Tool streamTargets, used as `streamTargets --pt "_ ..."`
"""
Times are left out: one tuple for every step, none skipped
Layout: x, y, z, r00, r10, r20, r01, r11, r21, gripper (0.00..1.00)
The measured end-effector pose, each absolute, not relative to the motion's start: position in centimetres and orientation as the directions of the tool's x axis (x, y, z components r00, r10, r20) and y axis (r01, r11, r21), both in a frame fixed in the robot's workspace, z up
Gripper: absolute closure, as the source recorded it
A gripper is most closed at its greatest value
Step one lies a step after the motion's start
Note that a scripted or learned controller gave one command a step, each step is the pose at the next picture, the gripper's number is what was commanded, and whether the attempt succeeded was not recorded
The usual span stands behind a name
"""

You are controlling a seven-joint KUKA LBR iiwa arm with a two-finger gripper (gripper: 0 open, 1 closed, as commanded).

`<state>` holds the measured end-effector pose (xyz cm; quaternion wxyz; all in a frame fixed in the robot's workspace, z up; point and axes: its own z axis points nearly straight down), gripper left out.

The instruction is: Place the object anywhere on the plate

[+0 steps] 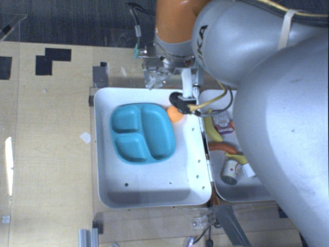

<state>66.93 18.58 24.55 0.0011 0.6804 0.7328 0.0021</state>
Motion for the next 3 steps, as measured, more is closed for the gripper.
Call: streamTargets --pt "62.9 21.9 24.8 -0.346 0.938 0.001 0.938 0.346 0.002 1.00" --pt "61.5 22.7 10.0 -0.466 0.885 0.001 0.885 0.466 0.008 1.00" --pt "62.4 19.6 9.9 -0.567 0.824 0.010 0.824 0.566 0.016 1.00"
